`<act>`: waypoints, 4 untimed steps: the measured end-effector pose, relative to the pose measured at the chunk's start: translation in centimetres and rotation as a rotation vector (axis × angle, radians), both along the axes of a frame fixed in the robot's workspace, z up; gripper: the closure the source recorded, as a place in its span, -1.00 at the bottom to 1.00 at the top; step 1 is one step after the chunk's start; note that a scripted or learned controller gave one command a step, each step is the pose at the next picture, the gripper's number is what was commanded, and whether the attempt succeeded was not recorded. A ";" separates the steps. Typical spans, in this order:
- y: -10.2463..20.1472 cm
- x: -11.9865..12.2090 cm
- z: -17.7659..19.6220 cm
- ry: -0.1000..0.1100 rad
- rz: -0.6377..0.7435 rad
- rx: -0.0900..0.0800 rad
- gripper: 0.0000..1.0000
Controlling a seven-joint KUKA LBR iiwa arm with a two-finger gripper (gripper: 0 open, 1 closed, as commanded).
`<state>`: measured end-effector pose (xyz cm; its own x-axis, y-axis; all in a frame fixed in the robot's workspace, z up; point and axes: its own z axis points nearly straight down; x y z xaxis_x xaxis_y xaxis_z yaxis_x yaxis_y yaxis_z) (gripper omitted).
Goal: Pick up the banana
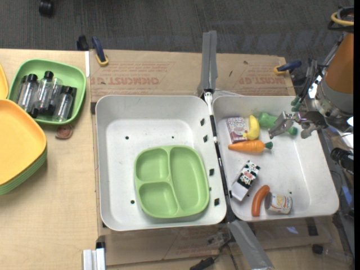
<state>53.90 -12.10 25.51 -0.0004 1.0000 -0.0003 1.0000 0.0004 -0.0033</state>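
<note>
Just right of the banana [253, 126], which lies in the right bin [315, 173] above the carrot [247, 147], the gripper [288, 123] hovers with jaws apart and empty, so the approach is in hand, needing a leftward shift and descent.

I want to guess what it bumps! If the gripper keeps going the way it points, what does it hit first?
Probably the green toy just left of the gripper, with the banana right behind it. Height is hard to judge from above.
</note>
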 end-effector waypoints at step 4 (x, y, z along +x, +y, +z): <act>-1.8 10.9 -16.1 0.025 0.092 -0.003 1.00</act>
